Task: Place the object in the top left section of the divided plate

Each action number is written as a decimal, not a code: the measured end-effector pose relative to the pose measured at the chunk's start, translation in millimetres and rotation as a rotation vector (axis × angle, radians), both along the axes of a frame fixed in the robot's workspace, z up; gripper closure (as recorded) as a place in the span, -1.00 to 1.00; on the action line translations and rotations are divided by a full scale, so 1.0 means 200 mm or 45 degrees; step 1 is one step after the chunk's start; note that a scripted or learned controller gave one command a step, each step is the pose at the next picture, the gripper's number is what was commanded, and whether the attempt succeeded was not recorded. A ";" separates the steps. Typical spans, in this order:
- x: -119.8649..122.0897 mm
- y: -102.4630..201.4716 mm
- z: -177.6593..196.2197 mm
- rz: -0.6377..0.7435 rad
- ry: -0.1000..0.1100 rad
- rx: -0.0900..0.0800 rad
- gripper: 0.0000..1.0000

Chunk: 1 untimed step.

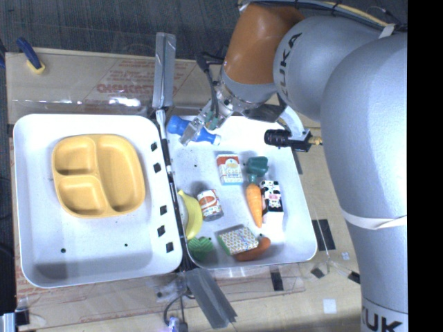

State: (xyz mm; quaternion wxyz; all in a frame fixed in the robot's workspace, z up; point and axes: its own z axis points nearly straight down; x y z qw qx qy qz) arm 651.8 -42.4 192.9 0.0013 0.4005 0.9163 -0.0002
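The gripper (202,124) hangs over the right bin's (294,244) far left corner, its fingers closed on a small blue toy (185,130) — a stubby piece, long axis roughly level, running left to right. The yellow divided plate (97,173) lies in the left bin (41,254) — well apart.

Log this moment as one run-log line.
gripper: over right bin, at blue object | grasp: unclear | divided plate: left bin, nothing in it

Yellow divided plate (98,173), 2 white bins (41,254), orange carrot (255,204), blue object (185,130).
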 end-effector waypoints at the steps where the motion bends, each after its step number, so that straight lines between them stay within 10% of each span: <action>1: -0.02 -0.06 0.41 -0.148 0.002 0.000 1.00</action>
